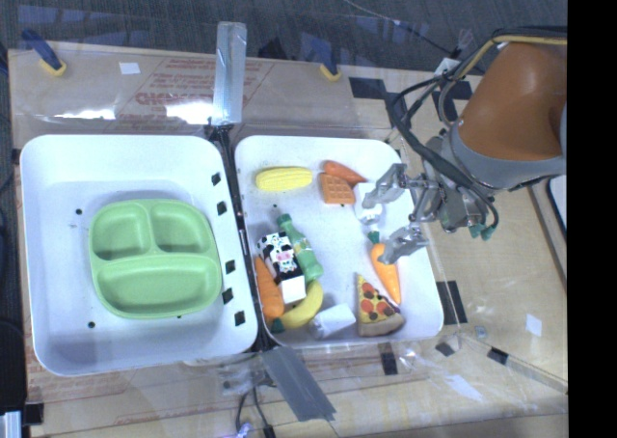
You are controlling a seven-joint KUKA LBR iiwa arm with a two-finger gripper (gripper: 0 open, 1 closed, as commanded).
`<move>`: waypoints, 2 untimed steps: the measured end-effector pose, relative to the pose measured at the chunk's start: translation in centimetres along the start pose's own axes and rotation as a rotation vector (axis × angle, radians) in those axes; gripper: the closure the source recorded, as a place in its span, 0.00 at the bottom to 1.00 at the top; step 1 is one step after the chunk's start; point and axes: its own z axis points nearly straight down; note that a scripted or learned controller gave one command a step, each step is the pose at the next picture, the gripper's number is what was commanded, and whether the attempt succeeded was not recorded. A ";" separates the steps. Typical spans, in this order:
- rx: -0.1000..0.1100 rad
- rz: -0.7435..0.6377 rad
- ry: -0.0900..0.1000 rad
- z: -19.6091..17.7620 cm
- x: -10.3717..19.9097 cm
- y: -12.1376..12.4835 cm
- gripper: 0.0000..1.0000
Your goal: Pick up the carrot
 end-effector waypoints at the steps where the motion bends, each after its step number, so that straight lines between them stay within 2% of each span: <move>1: 0.000 -0.160 -0.002 17.6 -2.6 -2.7 0.00; 2: 0.000 -0.171 -0.004 16.5 -2.8 -2.4 1.00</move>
